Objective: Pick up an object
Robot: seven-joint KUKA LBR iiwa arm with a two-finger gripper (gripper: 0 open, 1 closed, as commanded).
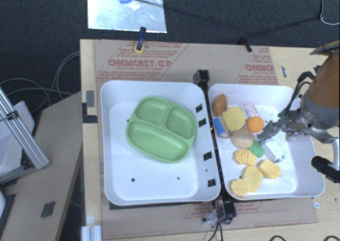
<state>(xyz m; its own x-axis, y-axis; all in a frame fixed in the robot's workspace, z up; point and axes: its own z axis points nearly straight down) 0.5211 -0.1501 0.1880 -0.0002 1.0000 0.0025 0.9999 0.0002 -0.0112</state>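
Landmark: the black divider strip (pixel 209 134) running between the two shallow white plastic bins.
Nearest items: right of the divider, at the near edge of the right-hand white bin (pixel 305 181), lie three pale yellow ridged toy food pieces (pixel 249 180), close together.
Middle items: a little farther back sit a beige rounded toy piece (pixel 241 140), a small green piece (pixel 257 149) and a pale grey block (pixel 272 152), all clustered right of the divider.
Gripper: the grey two-finger gripper (pixel 268 131) reaches in from the right, hovering over that cluster just beside the small orange ball (pixel 255 123); whether its fingers are spread or closed, I cannot tell.
Farther items: a round yellow toy piece (pixel 233 118) and a brown oval piece (pixel 220 104) lie near the divider.
Left bin: left of the divider, a light green three-compartment plastic plate (pixel 161 128) rests in the left-hand white bin (pixel 117 181).
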